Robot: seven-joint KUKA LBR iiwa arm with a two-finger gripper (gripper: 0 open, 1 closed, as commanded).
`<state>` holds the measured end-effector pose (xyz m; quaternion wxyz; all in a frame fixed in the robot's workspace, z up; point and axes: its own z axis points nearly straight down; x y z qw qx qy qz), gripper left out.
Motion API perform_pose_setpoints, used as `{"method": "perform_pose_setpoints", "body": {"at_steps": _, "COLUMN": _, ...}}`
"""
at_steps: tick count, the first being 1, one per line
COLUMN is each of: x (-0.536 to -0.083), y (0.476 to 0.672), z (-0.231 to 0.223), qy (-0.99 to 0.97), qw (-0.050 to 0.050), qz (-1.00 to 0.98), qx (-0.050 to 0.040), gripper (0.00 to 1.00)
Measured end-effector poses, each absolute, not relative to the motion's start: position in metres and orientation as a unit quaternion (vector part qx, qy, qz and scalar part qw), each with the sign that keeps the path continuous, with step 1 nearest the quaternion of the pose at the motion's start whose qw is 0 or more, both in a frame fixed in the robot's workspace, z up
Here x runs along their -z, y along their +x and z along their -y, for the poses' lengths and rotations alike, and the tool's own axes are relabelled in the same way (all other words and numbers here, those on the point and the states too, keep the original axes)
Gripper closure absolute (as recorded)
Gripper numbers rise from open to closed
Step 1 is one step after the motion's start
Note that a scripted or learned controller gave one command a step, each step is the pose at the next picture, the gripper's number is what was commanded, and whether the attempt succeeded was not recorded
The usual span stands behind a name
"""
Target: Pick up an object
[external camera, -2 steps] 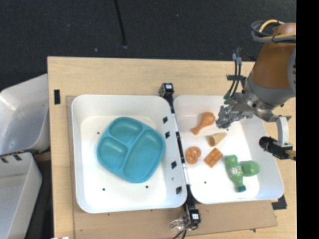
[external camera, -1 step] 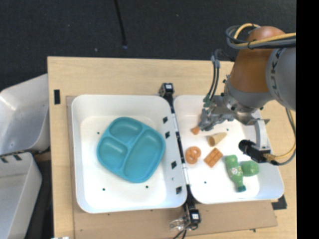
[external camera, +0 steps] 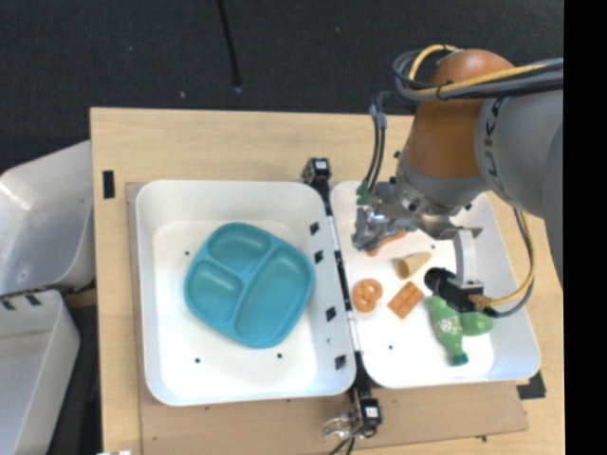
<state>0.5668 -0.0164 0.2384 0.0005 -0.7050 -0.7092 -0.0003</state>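
My gripper [external camera: 373, 232] hangs low over the upper left part of the right bin [external camera: 507, 349], near the divider. Just under and right of it lies a small orange-red piece [external camera: 387, 245], partly hidden by the gripper. I cannot tell whether the gripper touches it. A tan wedge [external camera: 413, 264] lies to the right of that piece. Below are an orange pretzel-shaped ring [external camera: 367, 295] and an orange waffle-like square [external camera: 405, 300]. A green bottle [external camera: 453, 326] lies toward the bin's lower right.
The left bin [external camera: 152, 349] holds a blue divided plate [external camera: 248, 283] in its middle. The arm's grey and orange body covers the right bin's upper part. Wooden bench edge surrounds both bins.
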Motion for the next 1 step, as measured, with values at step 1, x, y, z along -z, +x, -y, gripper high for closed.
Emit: {"method": "perform_pose_setpoints", "body": {"at_steps": 1, "x": -0.2480, "y": 0.5690, "z": -0.0350, "qy": -0.704, "qw": 0.000, "qz": 0.710, "qx": 0.0011, "gripper": 1.00}}
